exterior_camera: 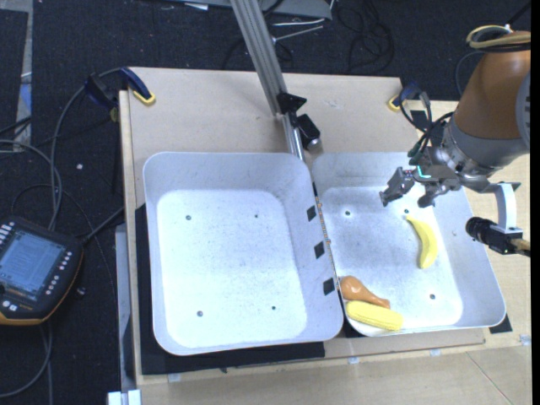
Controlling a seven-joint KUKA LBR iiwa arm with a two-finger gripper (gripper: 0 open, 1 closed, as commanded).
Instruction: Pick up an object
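We see a yellow banana lying loose on the floor of the right-hand bin, toward its right side. Just above it hangs the gripper, its two fingers spread apart and pinching nothing — apart from the banana. Near that bin's front left corner rest a yellow corn cob and an orange-brown piece, touching — beside them sits the left bin.

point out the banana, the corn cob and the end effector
banana [424, 243], camera view, middle of its curved body, right bin
corn cob [375, 315], camera view, middle of the yellow cob, near edge of the right bin
end effector [413, 190], camera view, midway between its fingertips, above the banana
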